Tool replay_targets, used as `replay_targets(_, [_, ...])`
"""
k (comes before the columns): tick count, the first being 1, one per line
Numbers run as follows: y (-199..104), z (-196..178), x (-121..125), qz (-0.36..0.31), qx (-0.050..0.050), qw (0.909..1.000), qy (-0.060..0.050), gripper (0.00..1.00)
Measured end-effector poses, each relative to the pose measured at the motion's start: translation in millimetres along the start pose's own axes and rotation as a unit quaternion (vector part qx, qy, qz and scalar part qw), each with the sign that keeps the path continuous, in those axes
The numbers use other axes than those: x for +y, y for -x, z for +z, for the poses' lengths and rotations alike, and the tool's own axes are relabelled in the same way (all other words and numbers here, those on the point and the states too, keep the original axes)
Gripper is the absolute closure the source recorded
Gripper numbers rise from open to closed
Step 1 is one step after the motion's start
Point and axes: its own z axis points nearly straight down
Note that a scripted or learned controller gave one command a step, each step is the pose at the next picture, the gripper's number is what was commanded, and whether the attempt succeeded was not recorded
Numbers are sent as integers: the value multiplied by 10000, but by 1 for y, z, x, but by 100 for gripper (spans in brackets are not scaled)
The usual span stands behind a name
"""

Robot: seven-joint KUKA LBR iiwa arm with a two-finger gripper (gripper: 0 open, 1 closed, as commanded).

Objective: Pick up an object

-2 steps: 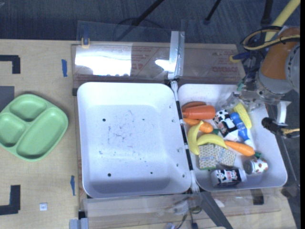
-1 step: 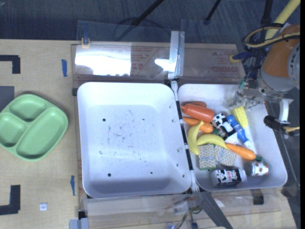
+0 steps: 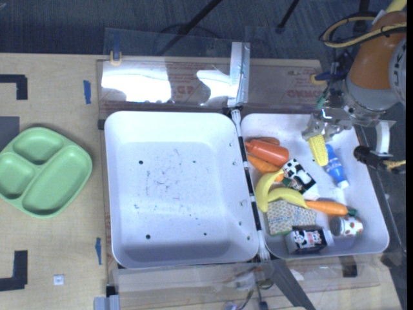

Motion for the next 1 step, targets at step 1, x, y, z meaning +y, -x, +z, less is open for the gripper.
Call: replay_targets(1, [-6, -20, 11, 690, -2, 9976, -3, 100])
